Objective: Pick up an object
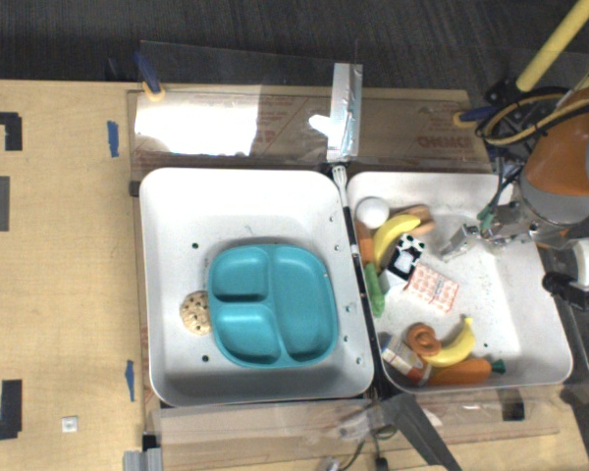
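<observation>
With nothing lifted yet, the approach is in hand: the gripper (461,238), whose fingers I cannot tell apart or together, hangs over the right bin (530,292) near the bananas (398,232), so next it needs 1 clear descent.

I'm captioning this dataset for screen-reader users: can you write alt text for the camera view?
A grey robot arm with an orange band reaches from the right over the right bin, which holds two bananas, a carrot, an egg and other small items. The left bin holds a teal divided tray with a cookie beside it.
</observation>
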Robot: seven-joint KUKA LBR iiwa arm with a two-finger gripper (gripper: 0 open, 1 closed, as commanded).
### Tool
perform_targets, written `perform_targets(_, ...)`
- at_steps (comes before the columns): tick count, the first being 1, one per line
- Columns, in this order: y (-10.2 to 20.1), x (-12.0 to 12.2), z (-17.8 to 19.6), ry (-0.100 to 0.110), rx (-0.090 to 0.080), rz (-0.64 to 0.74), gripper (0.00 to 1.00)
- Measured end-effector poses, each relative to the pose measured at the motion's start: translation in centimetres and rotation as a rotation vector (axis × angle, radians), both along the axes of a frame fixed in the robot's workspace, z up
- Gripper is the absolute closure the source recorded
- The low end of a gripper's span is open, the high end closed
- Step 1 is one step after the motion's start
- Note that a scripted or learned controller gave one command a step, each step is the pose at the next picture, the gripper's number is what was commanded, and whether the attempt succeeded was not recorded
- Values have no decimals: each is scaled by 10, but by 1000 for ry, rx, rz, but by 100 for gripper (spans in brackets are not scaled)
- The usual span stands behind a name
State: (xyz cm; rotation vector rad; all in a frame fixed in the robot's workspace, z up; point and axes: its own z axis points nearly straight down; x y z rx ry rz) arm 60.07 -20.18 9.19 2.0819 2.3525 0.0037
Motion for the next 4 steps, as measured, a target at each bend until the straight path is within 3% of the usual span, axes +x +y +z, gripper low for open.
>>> perform_targets(1,0,-9,-6,-1,1,67,0)
perform_targets(2,38,-57,-5,-2,-1,-168,0)
perform_targets(3,93,-34,4,-1,-3,-88,0)
perform_targets(4,96,-87,-4,-7,-2,55,0)
